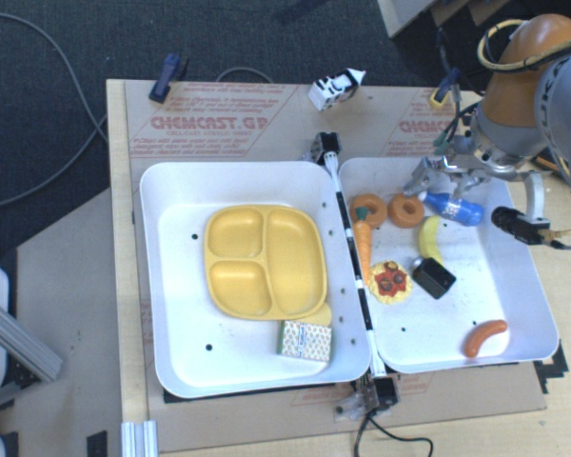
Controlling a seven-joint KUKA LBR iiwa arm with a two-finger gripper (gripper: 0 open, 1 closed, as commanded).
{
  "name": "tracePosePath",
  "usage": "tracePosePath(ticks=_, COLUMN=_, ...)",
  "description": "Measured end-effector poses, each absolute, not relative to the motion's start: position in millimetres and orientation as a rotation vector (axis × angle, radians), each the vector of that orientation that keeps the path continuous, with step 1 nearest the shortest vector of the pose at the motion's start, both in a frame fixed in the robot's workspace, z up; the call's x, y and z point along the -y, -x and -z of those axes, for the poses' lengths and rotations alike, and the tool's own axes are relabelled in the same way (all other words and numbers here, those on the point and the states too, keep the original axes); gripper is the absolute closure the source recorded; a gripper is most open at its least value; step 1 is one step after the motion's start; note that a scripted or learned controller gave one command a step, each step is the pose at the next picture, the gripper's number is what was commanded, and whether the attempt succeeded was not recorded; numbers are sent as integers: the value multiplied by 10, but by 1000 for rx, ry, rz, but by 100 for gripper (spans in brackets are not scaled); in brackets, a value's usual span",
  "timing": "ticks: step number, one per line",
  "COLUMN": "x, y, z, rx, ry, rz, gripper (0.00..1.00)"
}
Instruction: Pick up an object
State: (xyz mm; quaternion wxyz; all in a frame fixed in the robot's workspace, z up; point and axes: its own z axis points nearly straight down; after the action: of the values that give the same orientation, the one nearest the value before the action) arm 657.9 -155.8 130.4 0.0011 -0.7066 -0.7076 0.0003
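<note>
My arm reaches over the right bin, its top corner. My claw hangs there with fingers spread, gripping nothing. Just below its tips lies the blue bottle, touching the yellow banana; a brown doughnut sits just beside, to the left

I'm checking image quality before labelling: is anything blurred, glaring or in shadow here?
Camera view: light is even and soft, the yellow divided plastic plate is sharp, the white bin walls are bright but not blown out, and the gripper over the blue bottle is slightly soft, casting little shadow.
</note>
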Motion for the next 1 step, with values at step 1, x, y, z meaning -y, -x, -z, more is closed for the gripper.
tracePosePath(ticks=1, x=1625, y=-6238, z=-911, rx=2230, ry=2232, rz=15, gripper=0)
